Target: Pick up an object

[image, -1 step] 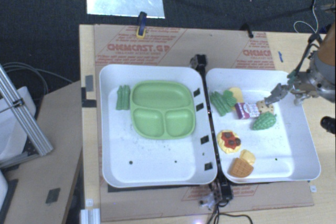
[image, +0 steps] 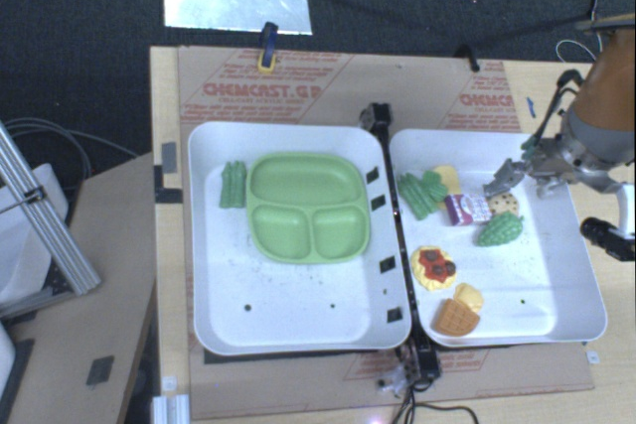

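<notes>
Approach step, by my reading: gripper [image: 509,176], its opening impossible to tell, hangs beside the cookie [image: 503,204] at right, and must next descend squarely onto it.

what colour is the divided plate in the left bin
Light green; the divided plate shows best in the camera view.

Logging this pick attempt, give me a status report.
Gripper above right bin, nothing seen held. Toy food clustered beneath; cookie nearest. Green tray in left bin.
</notes>
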You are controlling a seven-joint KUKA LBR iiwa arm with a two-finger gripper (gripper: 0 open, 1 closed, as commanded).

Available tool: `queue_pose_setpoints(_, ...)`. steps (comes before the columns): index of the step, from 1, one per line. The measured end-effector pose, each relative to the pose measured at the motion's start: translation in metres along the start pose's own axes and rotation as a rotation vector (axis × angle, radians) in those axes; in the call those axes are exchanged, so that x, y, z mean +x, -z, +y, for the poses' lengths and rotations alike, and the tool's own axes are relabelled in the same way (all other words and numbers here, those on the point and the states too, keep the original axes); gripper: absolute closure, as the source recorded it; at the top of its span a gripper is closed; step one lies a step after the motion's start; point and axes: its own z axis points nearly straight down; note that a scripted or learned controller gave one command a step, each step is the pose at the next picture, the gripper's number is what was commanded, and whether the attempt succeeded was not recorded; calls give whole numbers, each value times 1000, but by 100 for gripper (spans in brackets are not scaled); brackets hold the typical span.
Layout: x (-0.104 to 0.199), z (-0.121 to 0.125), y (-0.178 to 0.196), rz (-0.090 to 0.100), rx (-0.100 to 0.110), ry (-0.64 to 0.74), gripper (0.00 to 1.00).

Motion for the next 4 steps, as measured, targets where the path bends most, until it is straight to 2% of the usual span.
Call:
queue_pose_setpoints(1,7,29,-68,-4,-14,-4,0)
queue_pose_setpoints(2,28,-2,-77,-7,-20,-6,0)
queue_pose_setpoints(3,47,19,-79,-6,-13,0,0)
queue_pose_setpoints(4,44,21,-66,-10,-22,-2,100)
